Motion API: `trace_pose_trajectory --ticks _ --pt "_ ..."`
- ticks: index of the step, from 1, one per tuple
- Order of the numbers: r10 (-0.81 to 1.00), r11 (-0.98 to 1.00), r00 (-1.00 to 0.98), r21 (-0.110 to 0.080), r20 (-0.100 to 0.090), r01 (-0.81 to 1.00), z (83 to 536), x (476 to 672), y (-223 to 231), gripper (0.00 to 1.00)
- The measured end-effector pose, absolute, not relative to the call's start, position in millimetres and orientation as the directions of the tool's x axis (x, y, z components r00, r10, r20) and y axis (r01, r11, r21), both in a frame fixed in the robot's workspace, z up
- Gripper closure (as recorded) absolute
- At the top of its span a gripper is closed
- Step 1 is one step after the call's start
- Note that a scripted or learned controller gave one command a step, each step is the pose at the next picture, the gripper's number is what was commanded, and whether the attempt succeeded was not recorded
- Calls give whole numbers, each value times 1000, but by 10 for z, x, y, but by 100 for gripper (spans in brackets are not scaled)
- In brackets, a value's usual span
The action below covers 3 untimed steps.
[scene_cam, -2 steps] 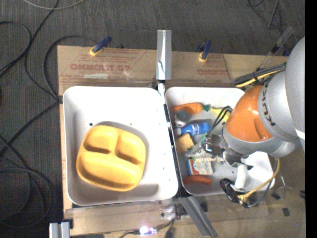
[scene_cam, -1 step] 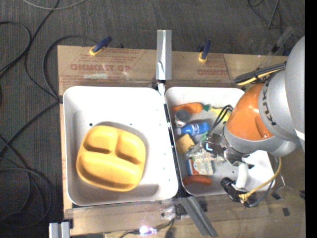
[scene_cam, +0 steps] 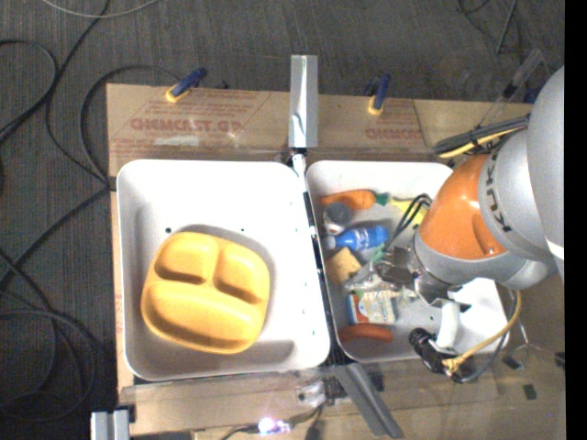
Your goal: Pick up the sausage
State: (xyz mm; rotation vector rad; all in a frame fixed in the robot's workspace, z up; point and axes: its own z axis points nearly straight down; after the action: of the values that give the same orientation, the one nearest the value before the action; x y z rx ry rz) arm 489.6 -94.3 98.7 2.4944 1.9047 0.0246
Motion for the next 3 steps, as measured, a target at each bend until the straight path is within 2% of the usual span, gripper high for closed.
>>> trace_pose_trajectory --ticks 1,2,3 --pt "959 -283 283 -3 -5 959 1831 5434 -775 0" --pt "966 -260 260 -6 -1 966 1290 4846 -1012 0" --pt "965 -264 264 9 1 965 886 4895 -989 0"
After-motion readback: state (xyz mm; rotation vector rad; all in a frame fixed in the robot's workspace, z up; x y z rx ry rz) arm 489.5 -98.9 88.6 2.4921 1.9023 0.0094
